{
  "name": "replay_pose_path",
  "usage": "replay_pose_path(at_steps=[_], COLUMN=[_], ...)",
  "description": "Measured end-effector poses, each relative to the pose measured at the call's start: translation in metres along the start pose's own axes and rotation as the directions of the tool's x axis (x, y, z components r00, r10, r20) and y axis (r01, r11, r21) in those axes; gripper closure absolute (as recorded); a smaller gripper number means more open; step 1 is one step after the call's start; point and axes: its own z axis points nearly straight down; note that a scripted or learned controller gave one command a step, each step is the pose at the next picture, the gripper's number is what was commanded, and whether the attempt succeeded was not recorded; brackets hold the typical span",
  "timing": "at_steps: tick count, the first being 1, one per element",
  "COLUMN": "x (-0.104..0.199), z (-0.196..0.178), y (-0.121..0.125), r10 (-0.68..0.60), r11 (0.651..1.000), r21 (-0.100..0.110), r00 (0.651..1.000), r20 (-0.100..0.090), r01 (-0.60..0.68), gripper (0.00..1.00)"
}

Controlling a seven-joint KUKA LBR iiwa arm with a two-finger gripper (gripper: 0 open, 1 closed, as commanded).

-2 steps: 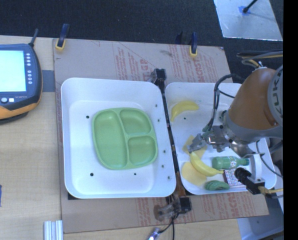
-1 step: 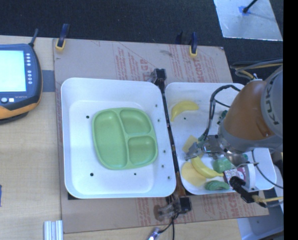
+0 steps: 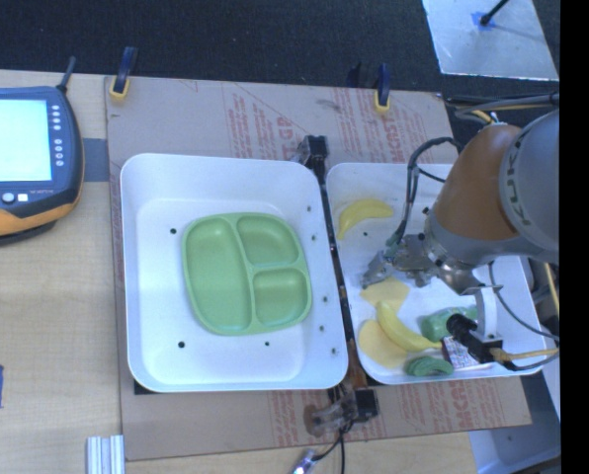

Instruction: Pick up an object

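**Tool low in the right bin, among crowded toy food**

The landmark is the green divided plate, which lies alone in the left bin. To its right, past the wall the two bins share, the right bin carries every candidate: a yellow banana near the far wall, a pale yellow piece level with the plate's middle, a second banana over a flat yellow disc toward the near edge, and green pieces farthest right.

The tool sits low between the far banana and the pale piece, the grey and orange arm hanging over it. Whether it is wide or narrow cannot be told; nothing is visibly gripped.

The risk, as I judge it, comes from crowding. The yellow things touch or overlap, so a closing could nudge one aside, catch two, or slide off a curved banana. The flat pieces give little to clamp. The shared wall is close, so a sideways drift could strike it.
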Motion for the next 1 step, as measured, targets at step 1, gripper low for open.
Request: replay_pose_path(at_steps=[1], x=[-0.0019], z=[-0.0008], y=[0.1151], r10=[0.002], r11=[1.000], r21=[0.006], r00=[1.000], r20=[0.003], r01=[-0.002], gripper=[0.00])
